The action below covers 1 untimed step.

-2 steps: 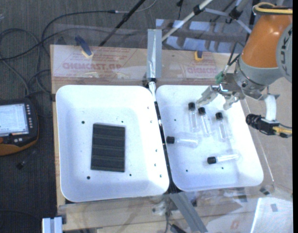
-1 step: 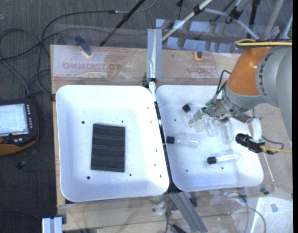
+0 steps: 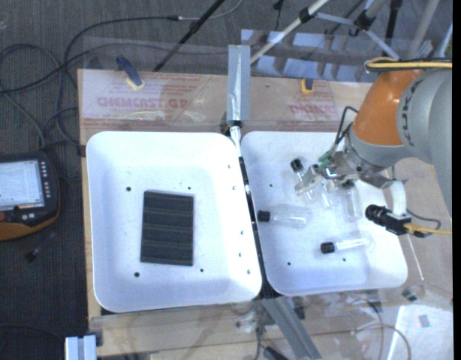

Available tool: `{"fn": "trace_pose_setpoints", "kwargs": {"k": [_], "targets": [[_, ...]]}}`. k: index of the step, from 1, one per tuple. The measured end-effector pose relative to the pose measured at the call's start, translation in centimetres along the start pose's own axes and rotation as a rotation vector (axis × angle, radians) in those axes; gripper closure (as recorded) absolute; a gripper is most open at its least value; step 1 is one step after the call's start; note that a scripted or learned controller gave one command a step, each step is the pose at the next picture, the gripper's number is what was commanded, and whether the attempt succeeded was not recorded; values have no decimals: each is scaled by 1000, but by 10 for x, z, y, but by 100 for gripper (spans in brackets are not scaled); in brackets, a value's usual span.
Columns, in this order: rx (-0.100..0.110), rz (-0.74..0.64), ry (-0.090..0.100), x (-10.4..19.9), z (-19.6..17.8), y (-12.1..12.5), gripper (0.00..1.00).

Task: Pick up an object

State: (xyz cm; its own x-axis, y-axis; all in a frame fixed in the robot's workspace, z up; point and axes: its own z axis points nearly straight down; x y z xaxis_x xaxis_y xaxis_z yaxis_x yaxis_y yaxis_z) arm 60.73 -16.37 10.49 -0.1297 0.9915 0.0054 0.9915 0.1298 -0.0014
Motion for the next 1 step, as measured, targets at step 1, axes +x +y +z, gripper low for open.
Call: {"fn": "trace_pose_setpoints", "kwargs": {"k": [1], "targets": [[-1, 30, -5, 63, -104, 23, 100]]}}
